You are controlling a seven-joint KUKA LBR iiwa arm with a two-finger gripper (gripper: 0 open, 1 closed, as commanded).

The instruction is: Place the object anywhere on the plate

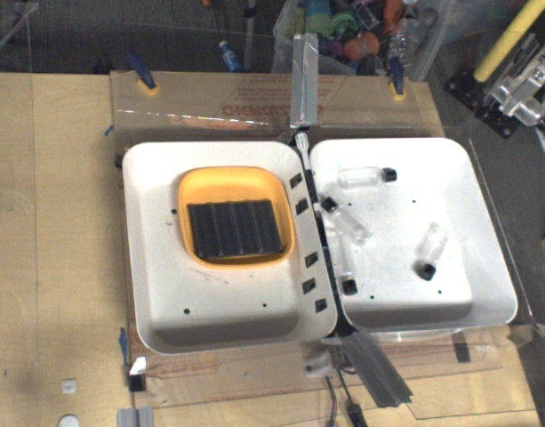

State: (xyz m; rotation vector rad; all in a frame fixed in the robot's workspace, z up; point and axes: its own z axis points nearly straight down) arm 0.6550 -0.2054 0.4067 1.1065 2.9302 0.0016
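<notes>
Starting at the left, the left bin (148,238) holds an orange plate (194,185) set a touch above its middle. There's bare white floor all round the plate, most of it along the near wall.

On the plate lies a dark ridged slab (235,228), flat, long axis running left to right, ridges crossing it front to back. It covers most of the plate's floor, with an orange margin clear along the far side and only a thin rim showing at the near edge.

Across the centre divider (309,238), with its row of black tabs, we're into the right bin (468,194). Three clear vials with black caps lie on their sides here.

The first vial (361,178) sits near the far wall, axis almost level, cap pointing right. The second vial (345,224) lies just beside the divider on a diagonal, cap towards the upper left. These two are close together but apart.

The third vial (431,244) is well out to the right in open floor, nearly front to back, cap at the near end. There's free room on every side of it.

Up in the top right corner, off past the bench edge, there's the gripper (524,94), next to a yellow bar (514,27). Spread or pressed together, I cannot tell from here. It's well apart from everything: the third vial is the nearest to it, and the slab and plate are farthest, clear across both bins.
</notes>
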